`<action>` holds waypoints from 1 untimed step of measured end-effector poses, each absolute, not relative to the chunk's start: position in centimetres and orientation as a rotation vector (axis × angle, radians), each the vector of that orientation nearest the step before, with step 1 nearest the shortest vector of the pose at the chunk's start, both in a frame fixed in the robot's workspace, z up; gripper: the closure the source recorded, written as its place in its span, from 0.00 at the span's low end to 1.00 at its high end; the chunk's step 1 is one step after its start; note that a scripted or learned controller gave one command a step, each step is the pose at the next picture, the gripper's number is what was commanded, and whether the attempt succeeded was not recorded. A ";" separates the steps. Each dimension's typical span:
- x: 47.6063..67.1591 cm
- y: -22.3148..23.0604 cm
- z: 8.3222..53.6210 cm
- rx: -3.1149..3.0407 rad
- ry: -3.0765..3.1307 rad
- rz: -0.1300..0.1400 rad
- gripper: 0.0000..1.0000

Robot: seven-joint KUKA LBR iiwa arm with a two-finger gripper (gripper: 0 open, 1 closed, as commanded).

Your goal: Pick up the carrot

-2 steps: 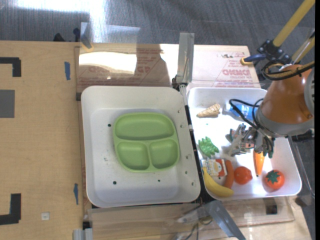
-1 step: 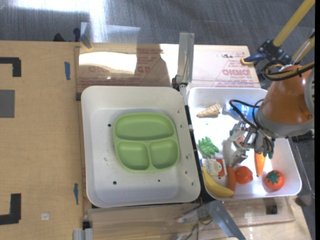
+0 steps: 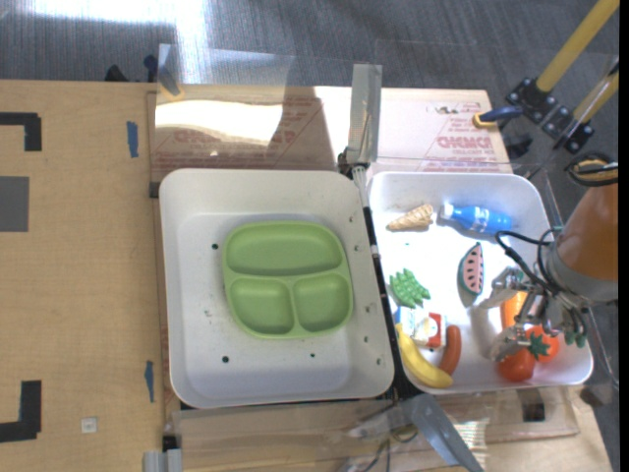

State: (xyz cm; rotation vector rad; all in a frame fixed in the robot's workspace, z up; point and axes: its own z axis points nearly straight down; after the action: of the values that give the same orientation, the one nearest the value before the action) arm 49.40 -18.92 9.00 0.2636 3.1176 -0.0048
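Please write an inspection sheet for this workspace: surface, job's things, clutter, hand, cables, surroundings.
Surface: two white bins side by side, left bin and right bin.
Job's things: carrot in the right bin, partly hidden by the hand.
Clutter: green tray in the left bin; in the right bin a blue bottle, cone, melon slice, green leaf, banana, sausage, tomato.
Hand: hand low over the carrot; grasp unclear.
Cables: black cable running to the hand.
Surroundings: cardboard at left; yellow poles at upper right.

Orange-banded arm (image 3: 596, 234), black cables, metal fingers (image 3: 513, 285)
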 end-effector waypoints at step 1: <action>49.8 -18.9 10.3 0.258 3.106 -0.009 1.00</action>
State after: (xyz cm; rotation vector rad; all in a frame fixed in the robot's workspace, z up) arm 49.83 -18.88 10.31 0.2581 3.1060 -0.0089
